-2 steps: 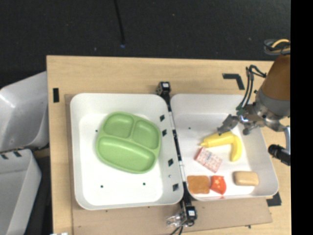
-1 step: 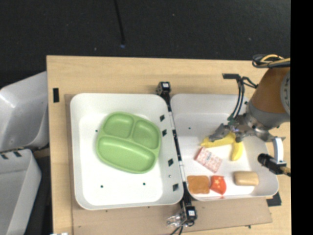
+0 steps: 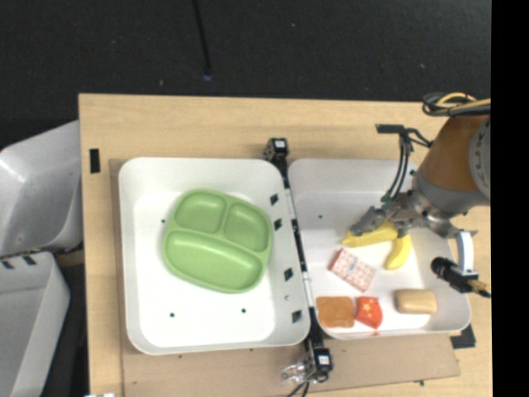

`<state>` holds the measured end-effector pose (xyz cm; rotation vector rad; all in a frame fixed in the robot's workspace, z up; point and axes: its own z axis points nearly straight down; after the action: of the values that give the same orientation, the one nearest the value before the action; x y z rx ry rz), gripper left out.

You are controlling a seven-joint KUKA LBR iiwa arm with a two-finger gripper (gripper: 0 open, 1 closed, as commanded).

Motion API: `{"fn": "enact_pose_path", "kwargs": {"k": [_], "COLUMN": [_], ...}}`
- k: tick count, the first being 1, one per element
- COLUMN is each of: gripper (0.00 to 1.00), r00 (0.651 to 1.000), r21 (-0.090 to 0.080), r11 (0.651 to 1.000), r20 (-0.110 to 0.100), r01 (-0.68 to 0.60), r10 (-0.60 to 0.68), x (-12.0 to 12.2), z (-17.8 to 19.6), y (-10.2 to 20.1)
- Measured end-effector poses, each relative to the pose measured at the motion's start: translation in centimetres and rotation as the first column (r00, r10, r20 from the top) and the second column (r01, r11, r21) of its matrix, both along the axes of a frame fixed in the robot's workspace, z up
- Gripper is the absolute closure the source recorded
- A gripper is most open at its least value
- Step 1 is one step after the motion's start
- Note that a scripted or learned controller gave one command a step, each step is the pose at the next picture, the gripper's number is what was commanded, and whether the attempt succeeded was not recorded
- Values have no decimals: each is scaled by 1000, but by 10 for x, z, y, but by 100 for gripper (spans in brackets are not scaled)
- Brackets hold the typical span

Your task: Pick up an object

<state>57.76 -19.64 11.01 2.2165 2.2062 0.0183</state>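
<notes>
Gripper (image 3: 369, 222): you see it touching the banana (image 3: 378, 238); finger state cannot be told.
Left bin (image 3: 132, 246): green divided plate (image 3: 218, 240).

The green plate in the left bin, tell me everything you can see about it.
The green plate is a pale green, plastic-looking divided dish with rounded corners and three compartments: two small ones toward the far side, one long one nearer. It lies flat, slightly rotated, on the floor of the left bin. Nothing rests in it.

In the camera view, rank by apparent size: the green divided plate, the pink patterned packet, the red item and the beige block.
1. green divided plate, by far
2. pink patterned packet
3. beige block, close to the packet, so this order is unsure
4. red item
</notes>
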Motion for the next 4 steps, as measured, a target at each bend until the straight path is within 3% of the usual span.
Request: {"fn": "enact_pose_path", "kwargs": {"k": [1, 2, 4], "gripper": [100, 100, 100], "r00": [1000, 1000, 1000], "r21": [-3, -1, 0], "r11": [1000, 1000, 1000], "r20": [12, -11, -13], "r01": [1, -8, -9], "r10": [-1, 8, 9], "x": [3, 15, 19], "z": [15, 68, 177], "y": [-1, -6, -2]}}
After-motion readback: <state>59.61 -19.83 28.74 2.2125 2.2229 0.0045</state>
